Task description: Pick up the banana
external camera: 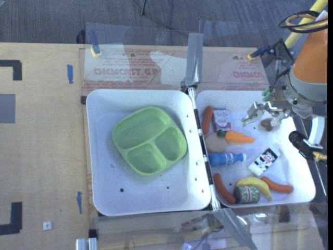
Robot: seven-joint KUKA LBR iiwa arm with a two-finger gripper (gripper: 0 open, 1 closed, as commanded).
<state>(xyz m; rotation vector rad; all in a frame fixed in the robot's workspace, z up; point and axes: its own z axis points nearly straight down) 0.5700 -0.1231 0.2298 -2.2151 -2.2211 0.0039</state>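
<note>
The yellow banana [255, 183] lies near the front edge of the right bin [304, 163]. A green can [247, 194] touches its front side and an orange-red sausage [278, 186] lies just right of it. My gripper [266, 113] hangs over the far right part of that bin, well behind the banana. Its metal fingers are spread open and hold nothing. A small brown object [267, 123] sits just below them.
Also in the right bin are a carrot [239, 137], a pink carton [222, 120], a red hot dog [208, 120], a beige lump [216, 142], a blue bottle [227, 159], a black-and-white carton [264, 161] and a red sausage [223, 188]. A green divided plate [150, 139] lies in the left bin [104, 191].
</note>
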